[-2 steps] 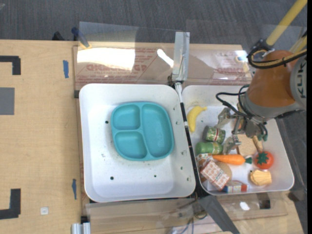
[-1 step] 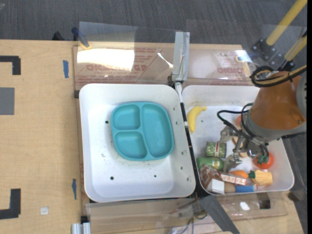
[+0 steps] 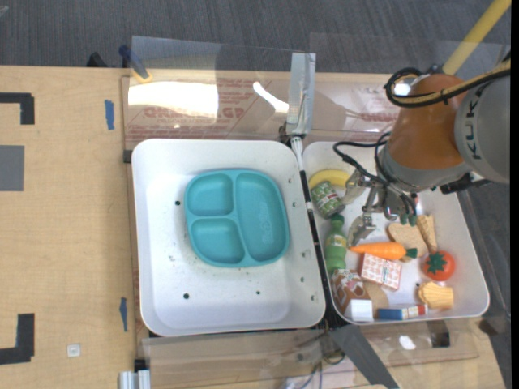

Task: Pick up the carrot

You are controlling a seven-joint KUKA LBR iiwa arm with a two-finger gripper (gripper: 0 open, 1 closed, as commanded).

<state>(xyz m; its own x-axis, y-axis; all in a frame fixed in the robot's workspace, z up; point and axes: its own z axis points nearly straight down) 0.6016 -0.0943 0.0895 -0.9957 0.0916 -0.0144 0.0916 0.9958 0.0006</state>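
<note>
- Carrot (image 3: 382, 250) lay on its side in the right bin (image 3: 477, 275), roughly mid-bin, orange body pointing left, green top at its right end.
- Gripper (image 3: 378, 217) hung just above and left of the carrot, its metal fingers (image 3: 362, 225) pointing down into the clutter; nothing seen between them. How far apart they stood could not be told.
- Arm (image 3: 428, 132), with its orange band, reached in from the right over the bin's upper part.
- Around the carrot: green bottle (image 3: 336, 245) to its left, red-and-white packet (image 3: 380, 273) just below, tomato (image 3: 438, 264) to the right, bread slice (image 3: 408, 233) just above right.
- Left bin (image 3: 162, 241) held a teal divided plate (image 3: 238, 217).
</note>
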